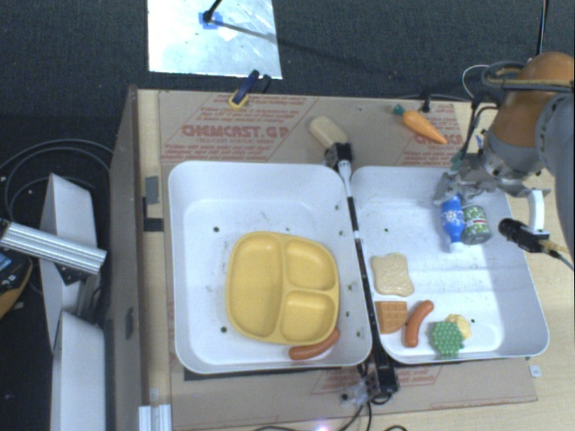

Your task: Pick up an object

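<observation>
A robotics lab is indicated; two white bins (269, 182) are set on a protective-papered bench (216, 133), left of and below the gripper (463, 182); dark carpet (72, 52), coiled cables (36, 164) and toy food (422, 126) are seen.

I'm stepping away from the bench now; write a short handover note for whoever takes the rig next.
End effector: low over the far part of the right white bin, at the blue-and-white bottle and green-labelled can. A grip can't be judged from here.
Other things in that bin: beige toast slice, orange cracker, red sausage, green broccoli piece.
Left white bin: yellow divided plate, another sausage at its near edge.
Orange carrot lies on the cardboard behind the bins.
Done: nothing visibly lifted. Left: grasp and raise one object.
</observation>
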